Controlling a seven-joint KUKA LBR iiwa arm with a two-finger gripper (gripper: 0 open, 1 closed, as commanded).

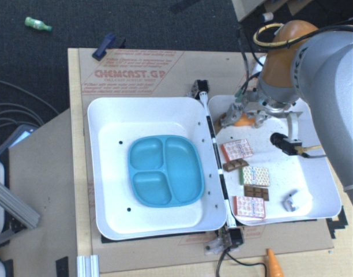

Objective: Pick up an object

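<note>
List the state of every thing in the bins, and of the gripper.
blue plate: flat in the left bin, compartments bare.
gripper: low in the right bin, grasp unclear.
orange item: lying beside the gripper.
patterned packets: three, lying flat.
brown blocks: two, lying flat among the packets.
silver piece: lying loose, apart.

two white bins (107,126) (306,175), one blue plate (165,170), three patterned packets (237,149) (256,176) (250,207), two brown bars (235,165) (256,192), one orange thing (243,120), one grey thing (289,202).

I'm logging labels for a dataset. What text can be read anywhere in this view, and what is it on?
"CHEMCAST GP": large red print on the brown board under the bins.
Smaller red lines above and below it: too blurred to read.
Patterned packets in the right bin: print too small to read.
</note>
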